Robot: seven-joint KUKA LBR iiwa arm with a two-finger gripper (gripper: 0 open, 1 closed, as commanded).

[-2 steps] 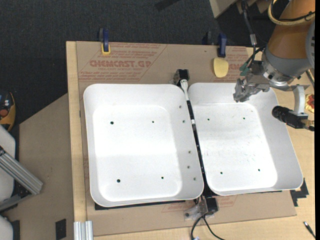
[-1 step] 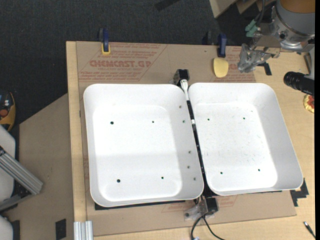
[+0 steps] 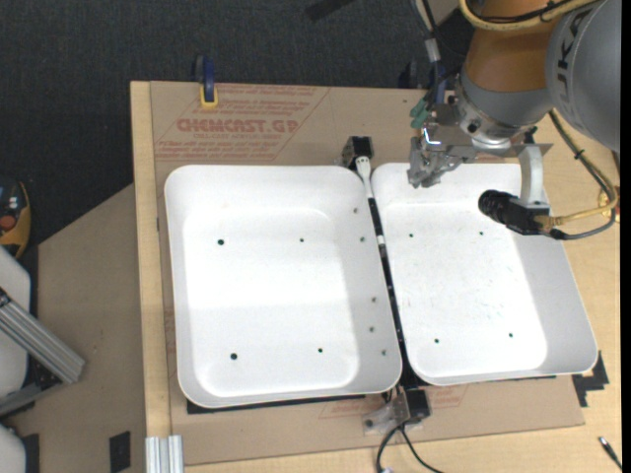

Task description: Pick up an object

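Overhead view of the bench. Two shallow white plastic bins lie side by side on a brown printed cardboard sheet [image 3: 246, 116]: the left bin [image 3: 182, 294] and the right bin [image 3: 572, 304], their inner walls touching along a dark seam. The grey arm with its orange band [image 3: 513, 57] reaches in from the right, and the metal two-finger gripper [image 3: 428, 170] hangs over the far left corner of the right bin. Whether it is released or clenched cannot be told, and nothing can be made out in its grasp.

Which object is meant for picking cannot be told. The one candidate is a short black cylinder [image 3: 505, 210] over the far part of the right bin. It appears to hang from a white bracket [image 3: 533, 180] and trails a cable, so it is probably a fitting of the arm and not a loose item. If it were loose, it would likely be stiff, light and prone to rolling, and best pinched across its round body at mid-length.

Counts:
- two bins
- four small dark dots on each bin floor (likely fastenings, not pickable)
- one blue-and-yellow clamp [image 3: 206, 80] at the sheet's far edge
- two black clips on the seam, one at the far end [image 3: 356, 150] and one at the near end [image 3: 412, 403]
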